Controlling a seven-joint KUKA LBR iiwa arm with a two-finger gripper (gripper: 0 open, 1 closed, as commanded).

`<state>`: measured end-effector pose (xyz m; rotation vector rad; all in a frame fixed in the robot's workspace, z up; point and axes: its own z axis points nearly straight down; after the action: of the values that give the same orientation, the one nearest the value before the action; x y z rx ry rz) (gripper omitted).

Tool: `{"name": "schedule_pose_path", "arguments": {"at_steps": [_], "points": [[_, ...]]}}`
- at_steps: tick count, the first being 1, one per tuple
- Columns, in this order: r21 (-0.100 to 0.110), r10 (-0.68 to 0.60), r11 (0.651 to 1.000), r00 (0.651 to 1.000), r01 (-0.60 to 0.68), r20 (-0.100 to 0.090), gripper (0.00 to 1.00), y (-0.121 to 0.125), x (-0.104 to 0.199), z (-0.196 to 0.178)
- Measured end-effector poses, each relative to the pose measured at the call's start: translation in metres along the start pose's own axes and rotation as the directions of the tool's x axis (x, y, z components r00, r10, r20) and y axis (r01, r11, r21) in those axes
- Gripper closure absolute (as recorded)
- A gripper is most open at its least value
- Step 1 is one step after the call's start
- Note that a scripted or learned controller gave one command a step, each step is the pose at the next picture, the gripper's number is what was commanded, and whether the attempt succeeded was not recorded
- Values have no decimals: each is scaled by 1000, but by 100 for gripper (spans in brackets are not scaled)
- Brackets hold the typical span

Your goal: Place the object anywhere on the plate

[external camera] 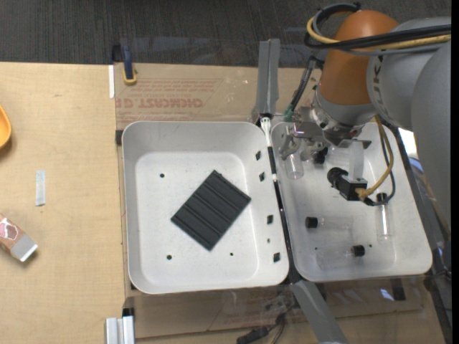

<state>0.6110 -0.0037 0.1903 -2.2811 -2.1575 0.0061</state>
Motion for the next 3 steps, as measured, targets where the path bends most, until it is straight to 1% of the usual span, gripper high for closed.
{"name": "schedule_pose_path", "arguments": {"at_steps": [1, 2, 3], "points": [[-1, -32, 999, 999, 32, 0, 100, -2, 56, 0], [-2, -32, 999, 999, 32, 0, 0, -2, 56, 0], [-2, -133, 991, 991, 133, 1, 0, 34, 118, 43]]}}
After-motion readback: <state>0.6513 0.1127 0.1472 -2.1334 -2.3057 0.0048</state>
